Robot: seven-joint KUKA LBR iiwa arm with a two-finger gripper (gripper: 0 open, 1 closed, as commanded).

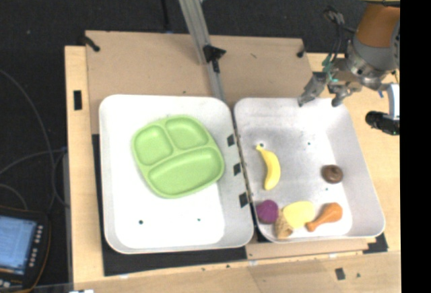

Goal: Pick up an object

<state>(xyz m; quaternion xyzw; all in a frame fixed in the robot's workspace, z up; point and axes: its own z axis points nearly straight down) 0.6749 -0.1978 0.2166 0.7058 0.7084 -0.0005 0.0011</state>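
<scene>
Lying nearest the camera, at the lower edge of the right bin [350, 130], is a small cluster of toy foods: a purple piece [267, 210], a yellow piece [298, 211] with a tan bit [283, 228] in front of it, and an orange drumstick [325, 215]. These are touching or almost touching each other. A banana [269, 167] is lying alone in the middle left of this bin, and a brown round piece [331, 174] is sitting apart at the right side. A green divided plate [178, 157] is resting in the left bin [121, 217].

At the upper right of the frame the gripper [324, 93] is hanging over the far rim of the right bin, and its two fingers are spreading apart with nothing between them. No object is lifted yet, so I judge the step is the approach.

To do it well, the arm should probably be choosing a thing that is standing free, such as the banana or the brown piece, because the crowded cluster gives little room for the fingers. For the banana, the fingers should be closing across its narrow width, not along its length, and coming down straight over its middle. The bin floor is looking smooth, so a touch from one side may push the object away.
</scene>
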